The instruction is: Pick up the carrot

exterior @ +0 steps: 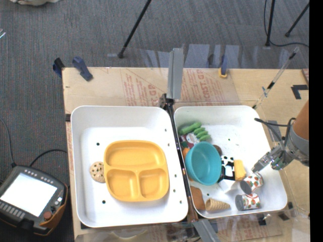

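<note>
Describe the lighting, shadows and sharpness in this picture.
Camera view: even, soft light; the yellow tray casts only a faint shadow in the left bin; the blue bowl is sharp, while the gripper at the right looks slightly blurred.

Orange carrot (185,152), mostly hidden, right bin

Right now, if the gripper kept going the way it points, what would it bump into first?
Probably the yellow block. The gripper points left across the right bin, and that block lies nearest in line, with the teal bowl beyond. Its height above them is unclear.
</note>
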Controlling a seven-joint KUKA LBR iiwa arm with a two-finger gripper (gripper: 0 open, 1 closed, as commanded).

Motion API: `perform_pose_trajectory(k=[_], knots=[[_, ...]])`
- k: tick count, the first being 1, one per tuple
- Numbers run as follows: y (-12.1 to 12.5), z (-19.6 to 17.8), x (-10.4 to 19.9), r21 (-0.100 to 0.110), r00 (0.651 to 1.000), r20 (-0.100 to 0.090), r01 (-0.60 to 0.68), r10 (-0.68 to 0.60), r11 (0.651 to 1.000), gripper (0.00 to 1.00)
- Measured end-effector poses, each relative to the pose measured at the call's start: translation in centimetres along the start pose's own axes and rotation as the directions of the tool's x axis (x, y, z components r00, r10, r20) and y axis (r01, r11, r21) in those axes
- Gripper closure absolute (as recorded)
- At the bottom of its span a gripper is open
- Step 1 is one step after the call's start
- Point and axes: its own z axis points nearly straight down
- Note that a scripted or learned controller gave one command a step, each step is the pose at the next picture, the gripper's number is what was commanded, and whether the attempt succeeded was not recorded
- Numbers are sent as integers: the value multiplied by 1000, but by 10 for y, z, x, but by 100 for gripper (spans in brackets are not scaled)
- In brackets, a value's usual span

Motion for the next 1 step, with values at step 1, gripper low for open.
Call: perform_pose_trajectory(k=[1], knots=[[-16,6,11,1,978,-3,210,-210,978,100]])
